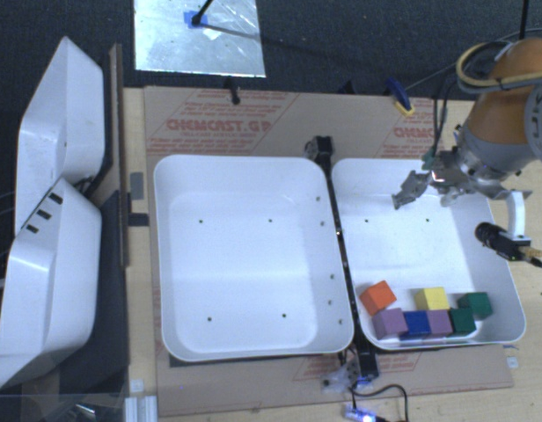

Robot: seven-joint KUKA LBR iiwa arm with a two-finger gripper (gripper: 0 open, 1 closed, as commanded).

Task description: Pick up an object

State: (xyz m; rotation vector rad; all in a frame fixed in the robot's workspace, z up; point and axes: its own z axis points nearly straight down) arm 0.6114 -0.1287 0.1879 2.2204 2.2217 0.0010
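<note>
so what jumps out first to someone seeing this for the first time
The cluster of coloured blocks huddled along the near edge of the right bin: orange, yellow, purple, blue and green against white. Next, the grey arm with its orange band reaching in from the right, its gripper over that bin's far part, apart from the blocks.

- The surface, pale wood, is lying under a brown cardboard sheet printed with red lettering.
- Two shallow white bins are sitting side by side on the sheet: the left bin and the right bin, their inner rims touching.
- A small dark clamp-like piece, hard to make out, is resting where the bins meet.
</note>
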